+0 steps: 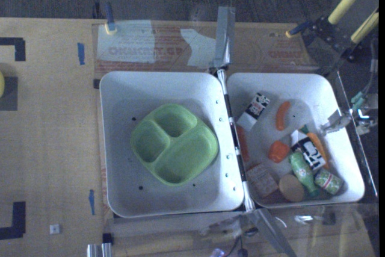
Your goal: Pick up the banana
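Your gripper (344, 122) sits low at the right bin's (334, 88) right wall, a pale metal shape blurred against the rim. You cannot tell whether the jaws are apart or together, and nothing shows between them.

Just beside it the clutter starts: an orange carrot-like piece (317, 146), a black-and-white carton (310, 153), two green bottles (302, 173), a tan disc (292, 188), and a second carton (257, 108) nearer the divider. The left bin (114, 93) holds a green tray (174, 143).

You cannot pick out the banana with any certainty here. The best candidate is a yellow shape (2, 85) on the tabletop (48, 147) at the far left edge, well apart from both bins and cut off by the frame. It may equally lie buried in the right-hand heap.

If it is a toy like its neighbours, expect it to be light, stiff and smooth, so likely to slip or roll under a pinch. Take it across the middle of the curve, jaws square to its length, where it is thickest. Avoid the tapering ends.
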